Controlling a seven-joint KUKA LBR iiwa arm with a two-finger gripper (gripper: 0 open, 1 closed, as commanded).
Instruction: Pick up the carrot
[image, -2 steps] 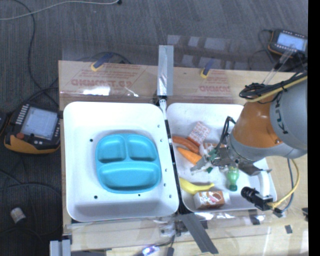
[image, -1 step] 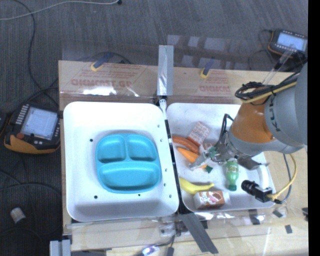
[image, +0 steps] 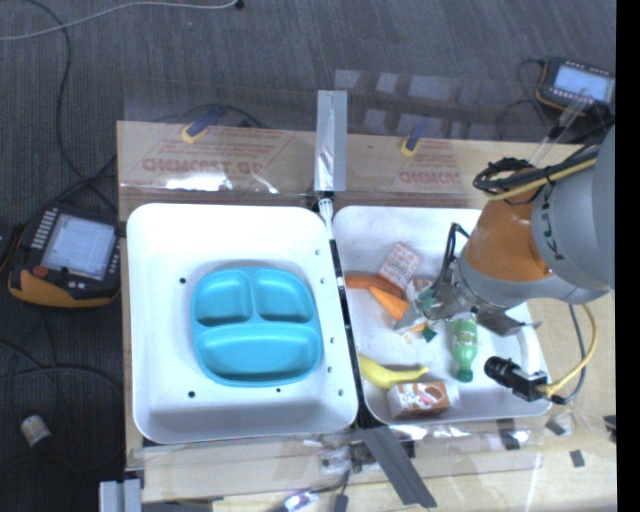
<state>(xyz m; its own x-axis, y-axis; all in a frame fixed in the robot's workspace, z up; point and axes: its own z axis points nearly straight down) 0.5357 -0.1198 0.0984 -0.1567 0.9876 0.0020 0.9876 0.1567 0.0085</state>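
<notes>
The carrot (image: 387, 297) is an orange wedge lying in the left part of the right bin (image: 352, 330), close to the wall between the bins. My gripper (image: 430, 303) is low in the same bin, just right of the carrot's thick end and right up against it. The arm's orange band and grey wrist hang over it from the right. Whether the carrot is gripped cannot be made out.
Around the gripper lie a green bottle (image: 463, 346), a banana (image: 390, 371), a brown packet (image: 420, 398) and a pale snack packet (image: 400, 262). The left bin (image: 160, 250) holds a blue divided tray (image: 257, 325). A black cable loops over the arm.
</notes>
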